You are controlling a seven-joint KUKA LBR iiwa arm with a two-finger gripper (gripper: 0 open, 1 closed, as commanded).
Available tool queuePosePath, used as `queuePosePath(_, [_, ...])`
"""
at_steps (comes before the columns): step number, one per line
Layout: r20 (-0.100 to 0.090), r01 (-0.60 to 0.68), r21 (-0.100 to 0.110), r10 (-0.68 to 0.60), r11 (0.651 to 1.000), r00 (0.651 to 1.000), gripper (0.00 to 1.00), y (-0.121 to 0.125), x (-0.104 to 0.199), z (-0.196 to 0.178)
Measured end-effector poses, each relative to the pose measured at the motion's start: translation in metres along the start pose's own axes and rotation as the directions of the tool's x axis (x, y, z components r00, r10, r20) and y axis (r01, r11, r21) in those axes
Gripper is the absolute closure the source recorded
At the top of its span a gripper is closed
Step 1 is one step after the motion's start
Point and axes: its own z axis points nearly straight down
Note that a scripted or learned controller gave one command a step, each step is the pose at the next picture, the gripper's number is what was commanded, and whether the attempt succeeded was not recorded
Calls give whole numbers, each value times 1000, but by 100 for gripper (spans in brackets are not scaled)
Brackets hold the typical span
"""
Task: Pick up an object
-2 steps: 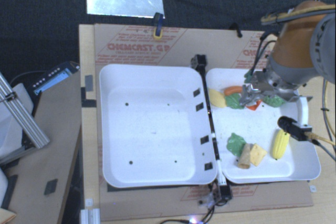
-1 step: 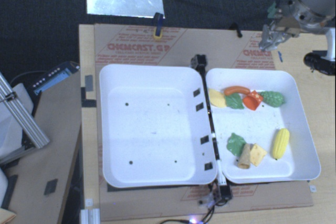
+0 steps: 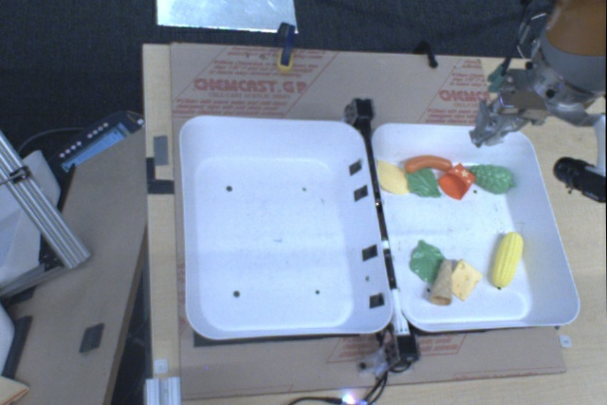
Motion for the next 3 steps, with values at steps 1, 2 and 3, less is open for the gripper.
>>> queuePosePath(1, [-3,16,-16,-16,1000,1000,100,50,100,-72])
queuePosePath(2, [-1,5,-2,-5,1000,1000,100,-15,102,-62])
queuePosePath(3, [-1,2,3,-2,1000,1000,100,-69,111,-13])
